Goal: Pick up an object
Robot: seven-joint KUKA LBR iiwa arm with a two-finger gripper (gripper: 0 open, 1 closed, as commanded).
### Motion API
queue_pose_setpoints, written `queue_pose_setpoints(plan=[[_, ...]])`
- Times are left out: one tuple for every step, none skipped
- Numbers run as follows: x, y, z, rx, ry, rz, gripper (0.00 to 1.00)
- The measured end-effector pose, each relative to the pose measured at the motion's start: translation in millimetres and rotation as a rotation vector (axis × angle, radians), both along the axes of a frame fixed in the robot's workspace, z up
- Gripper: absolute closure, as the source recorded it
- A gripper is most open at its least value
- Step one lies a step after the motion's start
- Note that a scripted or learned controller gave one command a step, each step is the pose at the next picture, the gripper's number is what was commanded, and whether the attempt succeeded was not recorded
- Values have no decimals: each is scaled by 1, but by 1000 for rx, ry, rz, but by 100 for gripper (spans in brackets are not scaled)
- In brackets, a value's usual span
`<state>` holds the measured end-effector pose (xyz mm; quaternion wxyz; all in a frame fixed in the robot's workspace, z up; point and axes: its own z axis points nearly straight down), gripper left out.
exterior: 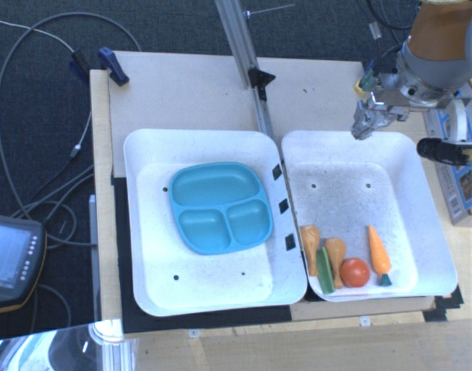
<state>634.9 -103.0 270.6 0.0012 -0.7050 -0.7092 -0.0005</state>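
Two white bins sit side by side: the left bin [143, 161] holds one blue divided plate [220, 207], the right bin [421, 176] holds five toy foods along its near edge — a carrot [378, 251], a tomato [355, 272], a green stick [324, 263] and two tan pieces [310, 242]. The gripper [363, 127] hangs over the right bin's far rim, well apart from them — nothing is between its tips, and whether they are spread I cannot tell.

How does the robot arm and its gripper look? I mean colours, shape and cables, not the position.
The arm is a thick round grey body with a wide orange band near the wrist. Below sits a silver-grey metal gripper, small and blocky, with a spot of yellow and teal at its side. Dark cables run behind the arm.
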Motion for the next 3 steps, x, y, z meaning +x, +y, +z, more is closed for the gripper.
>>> queue_pose_setpoints(plan=[[-17, 48, 4, 1, 1, 0, 100], [-29, 110, 1, 0, 2, 1, 100], [-48, 169, -15, 1, 4, 1, 100]])
